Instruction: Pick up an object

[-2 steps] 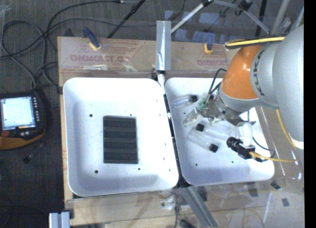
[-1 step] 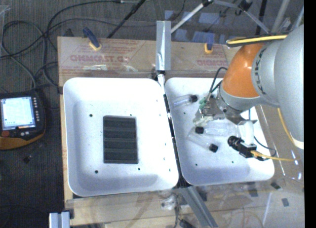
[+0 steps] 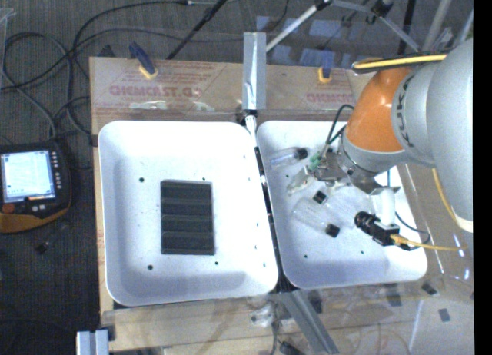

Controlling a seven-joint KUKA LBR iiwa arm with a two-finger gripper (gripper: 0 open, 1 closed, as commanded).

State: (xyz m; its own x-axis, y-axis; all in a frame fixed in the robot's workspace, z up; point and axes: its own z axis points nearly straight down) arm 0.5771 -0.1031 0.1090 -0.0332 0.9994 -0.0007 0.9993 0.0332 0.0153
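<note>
Two shallow white bins sit side by side on a board (image 3: 177,92) with faint red lettering, seen from above at a slant. The left bin (image 3: 123,146) contains a single dark ribbed block (image 3: 187,217), rectangular, lying flat near the middle of the floor and well apart from every wall. The right bin (image 3: 346,265) contains several small things gathered in its upper and middle part: a clear plastic piece (image 3: 286,158) near the top left corner, a second clear piece (image 3: 314,213) lower down, and a small black piece (image 3: 332,230) just beside the latter. The grey arm (image 3: 438,115), with its orange band (image 3: 375,119), reaches in from the right and covers the upper right part of this bin. The gripper (image 3: 327,170) is low over the cluster of clear pieces; whether it touches any of them cannot be told, and the arm hides whether its jaws are apart or together. A metal post (image 3: 254,69) stands at the far edge between the bins. A handheld screen unit (image 3: 31,180) lies on the dark floor to the left, amid black cables (image 3: 46,77).
</note>
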